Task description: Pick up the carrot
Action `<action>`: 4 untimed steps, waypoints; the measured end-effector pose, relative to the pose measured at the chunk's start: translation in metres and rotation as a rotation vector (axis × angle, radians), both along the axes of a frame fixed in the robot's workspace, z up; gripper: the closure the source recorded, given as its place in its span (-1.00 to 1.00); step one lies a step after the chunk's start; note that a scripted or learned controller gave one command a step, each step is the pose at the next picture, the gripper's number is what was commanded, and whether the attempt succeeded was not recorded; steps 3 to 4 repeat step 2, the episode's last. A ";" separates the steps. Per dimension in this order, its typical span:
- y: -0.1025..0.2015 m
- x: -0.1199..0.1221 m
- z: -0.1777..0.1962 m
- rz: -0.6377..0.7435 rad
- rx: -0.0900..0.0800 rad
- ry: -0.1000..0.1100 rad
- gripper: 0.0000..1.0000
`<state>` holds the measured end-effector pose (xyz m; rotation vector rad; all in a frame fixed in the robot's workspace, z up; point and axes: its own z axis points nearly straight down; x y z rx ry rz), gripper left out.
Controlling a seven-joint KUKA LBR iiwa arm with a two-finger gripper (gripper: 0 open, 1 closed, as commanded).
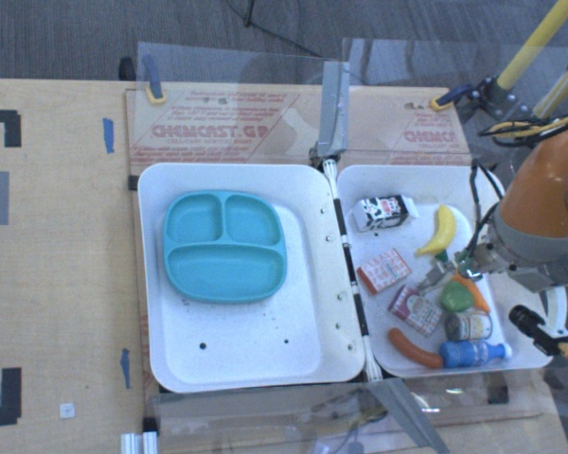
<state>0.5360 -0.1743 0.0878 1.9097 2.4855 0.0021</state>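
The arm (540,206) is hiding the gripper (466,265), its opening indiscernible, hovering just beside the carrot (475,293) lying partly covered.

A robotics lab is indicated: taped markers (9,129) are seen on a plywood bench (57,253), cables (256,3) on grey carpet.
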 end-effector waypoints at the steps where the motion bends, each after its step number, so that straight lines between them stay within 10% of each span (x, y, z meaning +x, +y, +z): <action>1: -0.003 0.000 0.009 -0.005 -0.004 -0.004 1.00; 2: 0.021 -0.019 0.101 -0.050 0.003 0.010 1.00; 4: 0.021 -0.019 0.101 -0.050 0.003 0.010 1.00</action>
